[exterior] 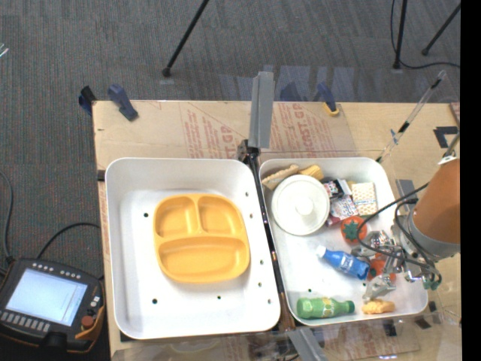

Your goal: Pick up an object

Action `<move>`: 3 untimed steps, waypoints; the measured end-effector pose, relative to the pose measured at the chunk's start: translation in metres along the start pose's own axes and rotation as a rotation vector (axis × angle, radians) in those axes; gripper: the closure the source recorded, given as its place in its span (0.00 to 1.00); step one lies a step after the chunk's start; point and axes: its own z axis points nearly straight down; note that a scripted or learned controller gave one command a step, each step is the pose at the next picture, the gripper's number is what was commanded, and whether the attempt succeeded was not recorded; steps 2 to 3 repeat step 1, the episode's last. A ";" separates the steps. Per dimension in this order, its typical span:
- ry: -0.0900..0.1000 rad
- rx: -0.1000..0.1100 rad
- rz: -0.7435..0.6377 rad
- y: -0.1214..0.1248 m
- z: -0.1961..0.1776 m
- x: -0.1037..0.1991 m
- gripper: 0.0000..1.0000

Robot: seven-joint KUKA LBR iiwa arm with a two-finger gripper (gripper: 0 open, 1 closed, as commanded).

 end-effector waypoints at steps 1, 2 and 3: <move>0.013 -0.003 0.010 0.048 0.004 -0.004 0.00; 0.013 -0.003 0.010 0.048 0.004 -0.004 0.00; 0.013 -0.003 0.010 0.048 0.004 -0.004 0.00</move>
